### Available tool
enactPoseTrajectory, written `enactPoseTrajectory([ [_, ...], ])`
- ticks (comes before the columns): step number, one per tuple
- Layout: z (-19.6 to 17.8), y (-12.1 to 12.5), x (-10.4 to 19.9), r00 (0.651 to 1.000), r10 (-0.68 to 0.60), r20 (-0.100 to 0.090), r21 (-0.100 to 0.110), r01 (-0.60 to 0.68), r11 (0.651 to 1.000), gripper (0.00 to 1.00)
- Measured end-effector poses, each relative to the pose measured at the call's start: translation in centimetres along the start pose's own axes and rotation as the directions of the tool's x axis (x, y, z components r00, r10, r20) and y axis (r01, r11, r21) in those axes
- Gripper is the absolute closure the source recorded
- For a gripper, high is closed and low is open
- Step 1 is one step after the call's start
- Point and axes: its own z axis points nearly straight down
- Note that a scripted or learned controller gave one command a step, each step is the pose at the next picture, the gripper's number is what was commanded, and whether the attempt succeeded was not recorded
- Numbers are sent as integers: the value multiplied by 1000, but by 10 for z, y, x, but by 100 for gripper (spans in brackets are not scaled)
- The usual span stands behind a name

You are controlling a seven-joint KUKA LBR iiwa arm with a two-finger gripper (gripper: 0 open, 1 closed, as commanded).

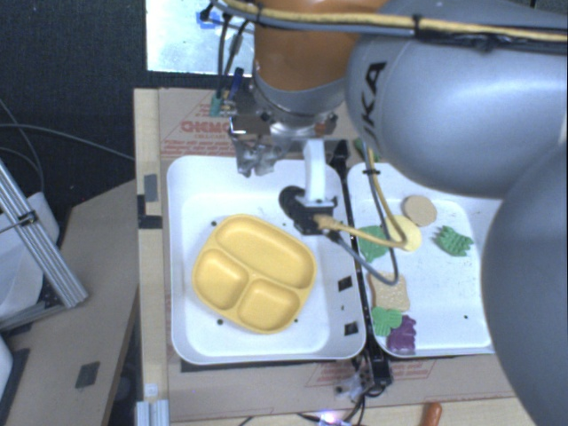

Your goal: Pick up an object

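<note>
A yellow three-compartment plate (253, 272) lies in the left bin (186, 327), taking up much of its floor. My gripper (256, 160) hangs over the back of that bin, above bare white floor just beyond the plate's far edge, with nothing visibly in it. The right bin (479, 322) holds several small toy foods: a tan round cookie (419, 209), a green leafy piece (453, 240), a tan cracker (391, 293) and purple grapes (404, 335). The arm hides the back of the right bin.
The grey arm fills the upper right and overhangs the right bin. A cardboard sheet (191, 127) lies under both bins. Two small black marks (345, 284) sit near the left bin's right wall. A metal frame (35, 238) stands at the far left.
</note>
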Motion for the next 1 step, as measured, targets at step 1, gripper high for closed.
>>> enactPoseTrajectory([
  [1, -38, -56, 2, 1000, 2, -1, -1, -2, 1000, 100],
])
